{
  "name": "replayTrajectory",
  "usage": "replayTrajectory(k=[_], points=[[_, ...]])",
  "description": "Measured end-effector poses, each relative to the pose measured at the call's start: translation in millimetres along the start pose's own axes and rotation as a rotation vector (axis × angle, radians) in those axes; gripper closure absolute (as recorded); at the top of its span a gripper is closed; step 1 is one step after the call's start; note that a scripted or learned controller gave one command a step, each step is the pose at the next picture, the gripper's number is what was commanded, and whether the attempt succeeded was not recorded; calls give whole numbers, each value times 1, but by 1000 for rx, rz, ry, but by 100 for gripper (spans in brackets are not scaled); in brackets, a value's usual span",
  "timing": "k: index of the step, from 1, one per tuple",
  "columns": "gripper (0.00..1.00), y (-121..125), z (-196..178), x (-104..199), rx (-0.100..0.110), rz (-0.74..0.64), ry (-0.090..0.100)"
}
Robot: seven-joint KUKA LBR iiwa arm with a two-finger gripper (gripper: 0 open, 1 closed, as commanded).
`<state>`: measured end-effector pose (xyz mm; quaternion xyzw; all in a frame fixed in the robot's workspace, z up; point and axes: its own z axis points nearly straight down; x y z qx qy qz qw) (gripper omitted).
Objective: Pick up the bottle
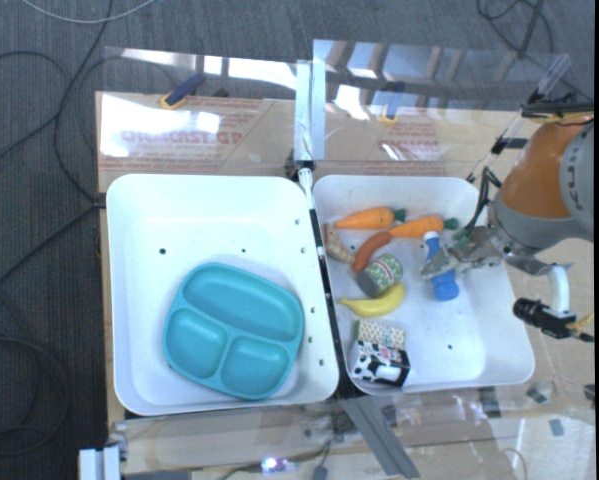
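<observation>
Down in the right bin (pixel 499 363) sits the end effector (pixel 449 260), reaching in from the right with the arm's orange band (pixel 539 173) above it; it is low over a small blue-and-white bottle (pixel 444 284) near the bin's right-hand middle. From my feed the metal parts overlap the bottle's upper end, and I cannot tell whether the bottle is actually between them or whether they are spread or closed. The bottle lies against the white floor, just right of an orange carrot (pixel 416 228) with a green top. A second carrot (pixel 365 218) lies further left, with a red-orange chilli-like piece (pixel 370 249) below it, then a small round green-and-patterned can (pixel 384 270) and a yellow banana (pixel 373 303). A black-and-white patterned carton (pixel 380 362) rests near the front edge. The left bin (pixel 139 228) carries a teal divided plate (pixel 234 329) with three compartments. Both bins stand side by side on the worktop (pixel 199 133).
</observation>
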<state>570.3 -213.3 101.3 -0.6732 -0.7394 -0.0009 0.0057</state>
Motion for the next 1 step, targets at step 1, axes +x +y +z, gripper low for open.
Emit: replayTrajectory(k=[1], points=[[100, -23, -118, -7, -2, -25, -10]])
